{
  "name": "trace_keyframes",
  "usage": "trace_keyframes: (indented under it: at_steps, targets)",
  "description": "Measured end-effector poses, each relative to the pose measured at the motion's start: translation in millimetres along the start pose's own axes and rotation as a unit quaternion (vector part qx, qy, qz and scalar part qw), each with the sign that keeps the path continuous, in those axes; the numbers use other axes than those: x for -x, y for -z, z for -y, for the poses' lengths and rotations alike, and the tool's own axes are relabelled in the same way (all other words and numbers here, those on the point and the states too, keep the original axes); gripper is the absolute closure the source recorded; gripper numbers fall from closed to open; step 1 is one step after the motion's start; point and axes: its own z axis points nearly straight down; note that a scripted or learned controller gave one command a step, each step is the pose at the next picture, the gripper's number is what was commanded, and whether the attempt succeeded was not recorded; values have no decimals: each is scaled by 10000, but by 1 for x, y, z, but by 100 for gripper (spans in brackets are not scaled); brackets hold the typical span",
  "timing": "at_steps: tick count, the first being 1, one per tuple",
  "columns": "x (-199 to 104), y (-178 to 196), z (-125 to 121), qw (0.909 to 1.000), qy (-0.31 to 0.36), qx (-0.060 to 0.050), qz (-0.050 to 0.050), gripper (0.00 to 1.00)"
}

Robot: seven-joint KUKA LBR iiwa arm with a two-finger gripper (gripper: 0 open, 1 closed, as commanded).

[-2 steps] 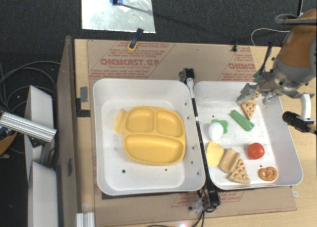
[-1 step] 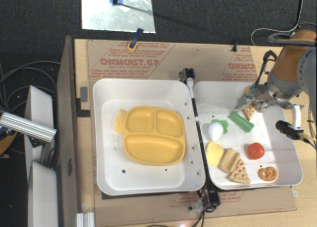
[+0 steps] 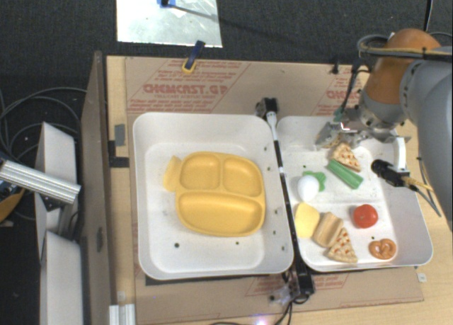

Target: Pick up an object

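Over the far corner of the right bin [image 3: 410,210], the grey arm [image 3: 425,97] is reaching in with its orange band showing above the wrist, and the jaws [image 3: 345,131] are hanging close above a waffle-patterned pizza slice [image 3: 346,155]. Whether the jaws are spread or clenched cannot be told, since the wrist hardware is covering them from this angle; nothing is visibly sitting between them.

The candidate objects are lying loose in this bin, presumably scattered so that each can be approached alone. Just below the jaws lies the pizza slice, and beside it, slightly farther from the jaws, a green bar [image 3: 345,173]. Farther off toward the near rim are lying a white egg [image 3: 308,188] resting against a green piece, a yellow wedge [image 3: 306,219], a bread piece [image 3: 328,228], a second pizza slice [image 3: 342,246], a red tomato [image 3: 365,215] and a pretzel [image 3: 383,248].

To the left of the jaws, across the divider, the left bin [image 3: 152,175] is holding a yellow sectioned tray [image 3: 216,194], probably serving as a receiving place. Both bins are resting on the cardboard-covered table [image 3: 184,83]. Judging by position, the descent toward the pizza slice is under way and no pick is yet accomplished.
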Motion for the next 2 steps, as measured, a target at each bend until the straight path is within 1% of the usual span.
trace_keyframes:
  at_steps: [1, 2]
  targets:
    - [-8, -1, 47, 10000, -41, -38, 1, 0]
    - [-7, 11, 43, 10000, -32, -2, 7, 100]
